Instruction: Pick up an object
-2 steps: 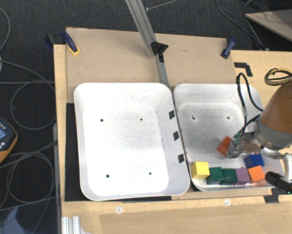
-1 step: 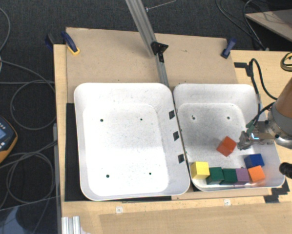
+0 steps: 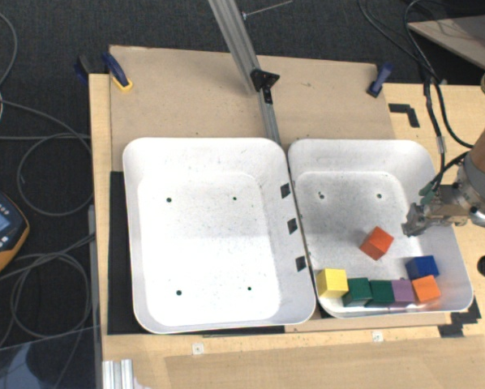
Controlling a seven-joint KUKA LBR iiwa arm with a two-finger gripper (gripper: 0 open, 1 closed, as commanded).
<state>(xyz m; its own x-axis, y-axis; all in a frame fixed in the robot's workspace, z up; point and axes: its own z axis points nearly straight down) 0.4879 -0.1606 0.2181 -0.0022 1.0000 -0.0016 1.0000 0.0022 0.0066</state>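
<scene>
In the right bin, an orange-red block lies tilted near the middle. Along the bin's front wall stands a row of blocks: yellow, two green, purple and orange, with a blue block just behind the orange one. My gripper hangs at the bin's right side, a short way right of and slightly above the orange-red block. It is small and dark against the bin, and I see nothing held in it.
The left bin lies beside the right one, with black clips along their shared edge. A slanted metal pole rises from behind the bins. Blue clamps hold the board's back corners. Cables trail on the floor at left and right.
</scene>
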